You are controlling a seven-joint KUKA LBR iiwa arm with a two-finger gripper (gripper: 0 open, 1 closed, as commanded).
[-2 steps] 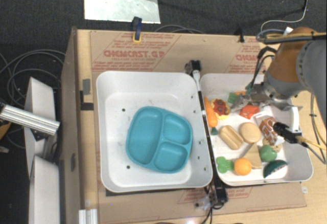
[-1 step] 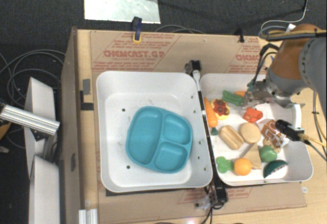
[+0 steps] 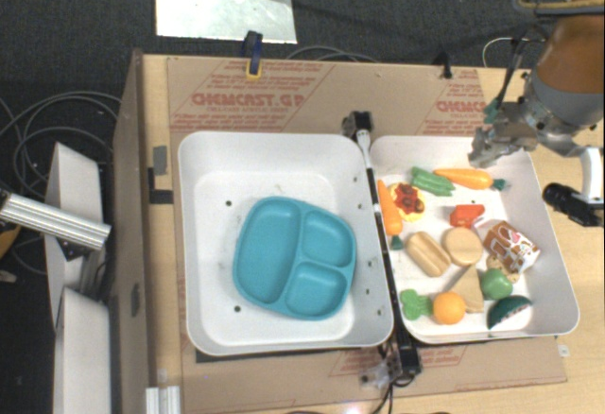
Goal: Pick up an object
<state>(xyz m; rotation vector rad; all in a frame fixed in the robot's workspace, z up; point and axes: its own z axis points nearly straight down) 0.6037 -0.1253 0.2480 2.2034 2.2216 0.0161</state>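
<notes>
My gripper [image 3: 486, 153] hangs over the far edge of the right bin [image 3: 558, 294], just above the orange carrot [image 3: 463, 179]. Nothing shows between its fingers. Toy food lies below it in the right bin: a green pickle [image 3: 432, 181], a red pepper piece [image 3: 466, 214], a round bun [image 3: 463, 246], a hot dog bun [image 3: 427, 254], a brown and white box [image 3: 509, 247], an orange [image 3: 449, 308] and a green apple [image 3: 495, 284]. The grey arm with its orange band [image 3: 572, 58] reaches in from the upper right.
A blue divided plate [image 3: 293, 256] lies in the left bin [image 3: 213, 176]. A black clip [image 3: 357, 127] sits at the top of the divider between the bins. A long orange piece [image 3: 388, 206] lies along the right bin's left wall. Cables trail at the far left.
</notes>
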